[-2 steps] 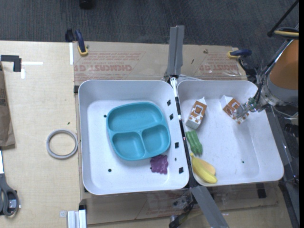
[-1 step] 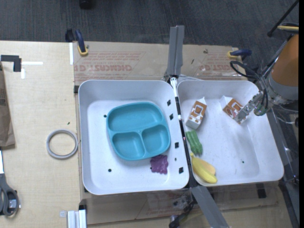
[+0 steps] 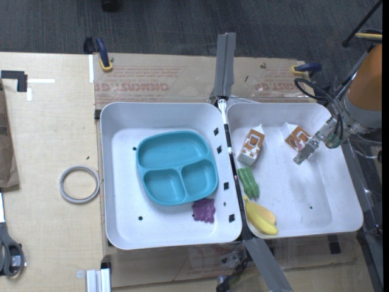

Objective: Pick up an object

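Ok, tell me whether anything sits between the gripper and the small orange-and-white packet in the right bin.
Nothing visible does. The gripper hangs just below and right of the orange-and-white packet, over bare bin floor. The milk carton, green vegetable and banana all lie further left in the right bin.

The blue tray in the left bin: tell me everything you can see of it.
The blue tray is a light blue, plastic-looking dish with rounded corners and three compartments: one long one along the far side, two smaller ones nearer the camera. It lies flat, right side up and slightly rotated, on the floor of the left bin. A purple toy sits against its near right corner.
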